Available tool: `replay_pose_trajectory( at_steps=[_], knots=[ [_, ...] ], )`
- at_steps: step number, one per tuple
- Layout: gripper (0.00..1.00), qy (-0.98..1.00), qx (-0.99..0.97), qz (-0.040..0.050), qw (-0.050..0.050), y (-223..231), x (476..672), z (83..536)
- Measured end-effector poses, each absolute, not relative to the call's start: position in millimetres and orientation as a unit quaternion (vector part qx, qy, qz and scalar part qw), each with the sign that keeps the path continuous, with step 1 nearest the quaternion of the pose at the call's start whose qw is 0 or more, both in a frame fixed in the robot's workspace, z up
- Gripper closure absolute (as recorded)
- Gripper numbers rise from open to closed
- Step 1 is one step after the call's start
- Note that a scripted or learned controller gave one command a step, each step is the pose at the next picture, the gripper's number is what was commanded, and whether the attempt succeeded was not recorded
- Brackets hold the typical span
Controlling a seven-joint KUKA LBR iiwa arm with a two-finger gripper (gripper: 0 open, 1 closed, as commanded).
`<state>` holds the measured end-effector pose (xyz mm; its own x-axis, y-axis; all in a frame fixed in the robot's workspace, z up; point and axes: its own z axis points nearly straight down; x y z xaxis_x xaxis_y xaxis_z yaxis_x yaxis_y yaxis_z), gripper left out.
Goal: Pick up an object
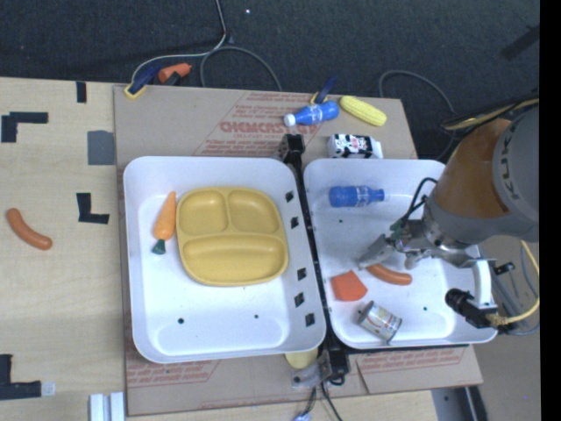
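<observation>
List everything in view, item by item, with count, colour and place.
bins: 2, white, side by side on the bench
divided plate: 1, yellow, in the left bin
toy carrot: 1, orange, in the left bin, left of the plate
bottle: 1, blue, top of the right bin
toy sausage: 1, orange-red, middle of the right bin, by the pincer
orange block: 1, orange, right bin, left of that sausage
can: 1, silver, lying at the right bin's front
second sausage: 1, orange-red, on the bench at far left
second bottle: 1, blue, behind the bins
toy corn: 1, yellow, behind the bins
carton: 1, black and white, behind the right bin
pincer: 1, grey, low in the right bin
</observation>
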<state>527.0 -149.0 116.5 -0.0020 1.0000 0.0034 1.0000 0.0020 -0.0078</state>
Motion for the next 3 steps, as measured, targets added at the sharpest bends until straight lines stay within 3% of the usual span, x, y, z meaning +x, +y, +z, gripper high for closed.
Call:
replay_pose_trajectory(
  at_steps=[1,2,3],
  knots=[
    [0.0,-0.707,-0.707,0.0001,-0.001,-156,522.4,84],
    [1.0,-0.707,-0.707,-0.0005,-0.004,-157,524.3,97],
    [1.0,-0.711,-0.703,-0.003,-0.001,-52,523.6,189]
  ],
)
